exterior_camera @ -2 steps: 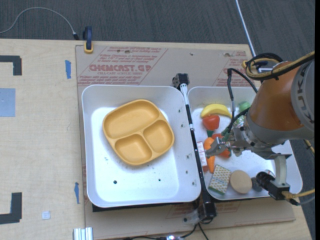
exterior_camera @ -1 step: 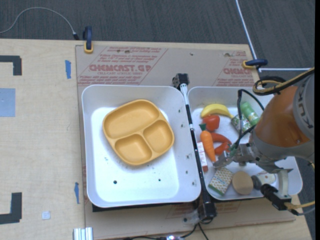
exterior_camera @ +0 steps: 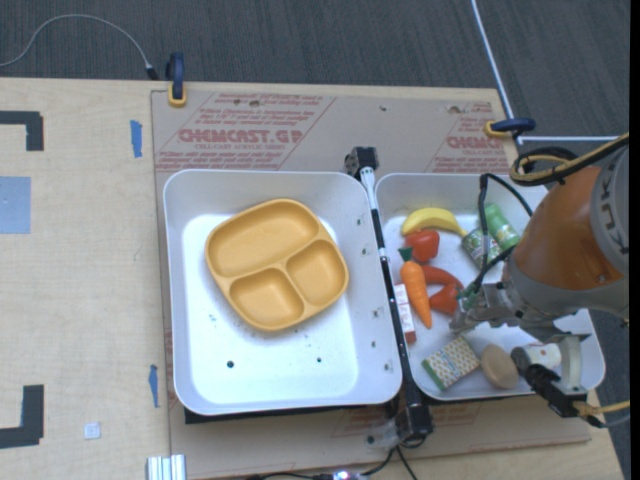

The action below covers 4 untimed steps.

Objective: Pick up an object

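Gripper (exterior_camera: pixel 470 313) over the right bin (exterior_camera: pixel 590 373), can't tell its state. Red pepper (exterior_camera: pixel 443 286) just left of it, touching the carrot (exterior_camera: pixel 415 290). Probably light, hard, slick plastic; curved, so pinch across the narrow middle.

My bench (exterior_camera: pixel 70 298) is carrying a printed cardboard sheet (exterior_camera: pixel 250 128), clamped at its far corners, and two white bins (exterior_camera: pixel 190 368) are sitting side by side on that
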Available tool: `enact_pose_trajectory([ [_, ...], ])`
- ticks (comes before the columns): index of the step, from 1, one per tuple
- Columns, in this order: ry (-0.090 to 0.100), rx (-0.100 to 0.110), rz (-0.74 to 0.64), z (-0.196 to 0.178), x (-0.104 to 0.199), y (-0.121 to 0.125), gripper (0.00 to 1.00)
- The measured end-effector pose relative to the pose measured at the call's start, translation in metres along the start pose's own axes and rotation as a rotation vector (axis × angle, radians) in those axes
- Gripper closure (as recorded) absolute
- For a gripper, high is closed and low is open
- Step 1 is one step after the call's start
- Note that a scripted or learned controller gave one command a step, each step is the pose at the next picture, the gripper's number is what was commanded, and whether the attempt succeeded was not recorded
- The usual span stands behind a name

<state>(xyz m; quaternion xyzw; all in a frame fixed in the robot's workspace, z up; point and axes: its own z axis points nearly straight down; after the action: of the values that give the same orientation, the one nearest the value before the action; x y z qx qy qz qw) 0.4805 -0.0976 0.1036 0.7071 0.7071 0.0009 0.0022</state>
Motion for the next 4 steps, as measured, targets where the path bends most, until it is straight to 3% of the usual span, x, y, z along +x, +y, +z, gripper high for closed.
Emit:
enact_pose_trajectory([
  [1, 0.003, 0.003, -0.002, -0.081, 0.069, 0.000, 1.00],
  [2, 0.001, 0.005, 0.000, -0.072, 0.002, -0.001, 1.00],
  [3, 0.003, 0.003, -0.003, -0.081, 0.084, 0.044, 1.00],
  [4, 0.000, 0.001, -0.002, -0.091, 0.083, 0.044, 1.00],
])
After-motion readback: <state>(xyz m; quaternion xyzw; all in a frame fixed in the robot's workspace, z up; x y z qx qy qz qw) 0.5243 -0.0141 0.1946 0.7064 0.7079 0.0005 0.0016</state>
